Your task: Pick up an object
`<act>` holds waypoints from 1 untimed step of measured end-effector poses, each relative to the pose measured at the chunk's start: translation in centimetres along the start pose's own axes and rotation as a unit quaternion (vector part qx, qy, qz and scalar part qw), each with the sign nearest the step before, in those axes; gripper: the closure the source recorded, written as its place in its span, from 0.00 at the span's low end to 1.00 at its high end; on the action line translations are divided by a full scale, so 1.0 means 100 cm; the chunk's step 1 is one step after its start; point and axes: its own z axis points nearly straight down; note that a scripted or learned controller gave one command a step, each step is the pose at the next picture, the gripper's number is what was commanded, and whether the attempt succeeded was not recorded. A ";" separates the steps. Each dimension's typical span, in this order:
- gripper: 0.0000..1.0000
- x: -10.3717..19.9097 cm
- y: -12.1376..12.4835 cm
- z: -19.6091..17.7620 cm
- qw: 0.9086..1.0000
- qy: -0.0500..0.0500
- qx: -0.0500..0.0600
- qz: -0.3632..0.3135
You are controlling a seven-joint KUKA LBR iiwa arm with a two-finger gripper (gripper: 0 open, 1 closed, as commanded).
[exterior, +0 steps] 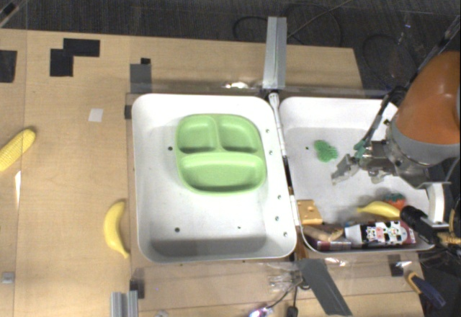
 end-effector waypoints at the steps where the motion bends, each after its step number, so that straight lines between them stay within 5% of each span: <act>1: 0.00 0.003 0.091 0.100 0.999 0.000 -0.001 -0.041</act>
